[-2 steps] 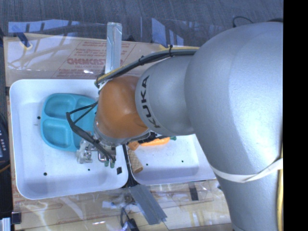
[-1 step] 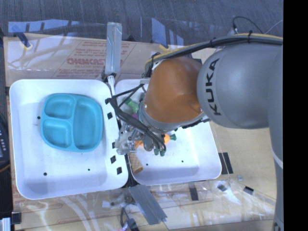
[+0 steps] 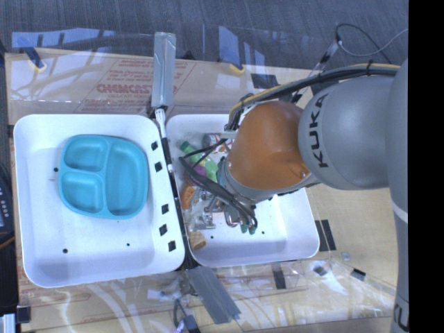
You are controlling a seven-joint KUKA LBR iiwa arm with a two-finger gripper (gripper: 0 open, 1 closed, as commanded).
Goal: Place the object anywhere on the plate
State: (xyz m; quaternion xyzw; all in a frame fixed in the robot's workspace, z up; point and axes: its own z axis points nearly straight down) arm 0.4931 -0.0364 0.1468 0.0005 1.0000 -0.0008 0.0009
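Observation:
A light blue divided plate (image 3: 104, 175) lies in the left white bin (image 3: 41, 255), with nothing on it. My arm's orange wrist band (image 3: 267, 151) hangs over the right bin (image 3: 298, 245) and hides most of what lies there. Below it my gripper (image 3: 220, 200) reaches down into a pile of small objects (image 3: 198, 186) at the bin's left side. A green piece (image 3: 189, 146), an orange piece (image 3: 188, 195) and a tan piece (image 3: 198, 240) show around it. The wrist and cables cover the fingertips.
A grey divider strip (image 3: 164, 68) runs between the two bins at the back. Black cables (image 3: 201, 165) loop from the wrist across the right bin. Cardboard and tape (image 3: 104, 82) line the bench behind the bins.

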